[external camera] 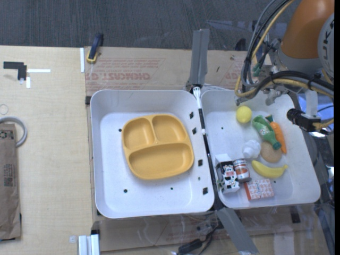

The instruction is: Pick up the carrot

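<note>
The bench (42,158) has a pale wood surface. Dark grey carpet (133,9) runs along its far edge. A sheet of brown cardboard (143,68) (with reversed red print) lies flat toward the far edge. Lighting is even.

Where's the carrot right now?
The carrot lies in the right bin, toward its upper right, pressed against the green bottle and just above the banana.

The arm (311,23) at about two o'clock has a big rounded orange shell with a grey-white part next to it. Black and yellow cables (265,31) curve in loops along its side. Lower there are metal brackets and a black round piece (300,118) with a blue part beside it.
</note>
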Controlling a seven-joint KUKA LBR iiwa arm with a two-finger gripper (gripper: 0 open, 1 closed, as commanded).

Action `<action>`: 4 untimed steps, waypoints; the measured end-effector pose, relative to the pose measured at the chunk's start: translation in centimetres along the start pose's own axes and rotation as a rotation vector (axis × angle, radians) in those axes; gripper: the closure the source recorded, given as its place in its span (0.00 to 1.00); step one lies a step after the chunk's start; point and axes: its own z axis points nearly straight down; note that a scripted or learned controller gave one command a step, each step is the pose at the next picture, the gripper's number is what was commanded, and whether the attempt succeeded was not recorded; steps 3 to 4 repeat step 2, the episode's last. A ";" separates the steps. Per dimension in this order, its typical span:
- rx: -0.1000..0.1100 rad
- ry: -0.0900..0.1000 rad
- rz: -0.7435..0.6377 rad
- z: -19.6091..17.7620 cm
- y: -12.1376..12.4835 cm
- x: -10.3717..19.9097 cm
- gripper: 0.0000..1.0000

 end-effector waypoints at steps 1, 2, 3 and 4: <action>0.001 -0.002 -0.028 5.1 2.5 -9.6 0.00; -0.001 -0.002 0.023 6.2 -0.7 -12.2 0.00; -0.001 -0.002 0.023 6.2 -0.7 -12.2 0.00; -0.001 -0.002 0.023 6.2 -0.7 -12.2 0.00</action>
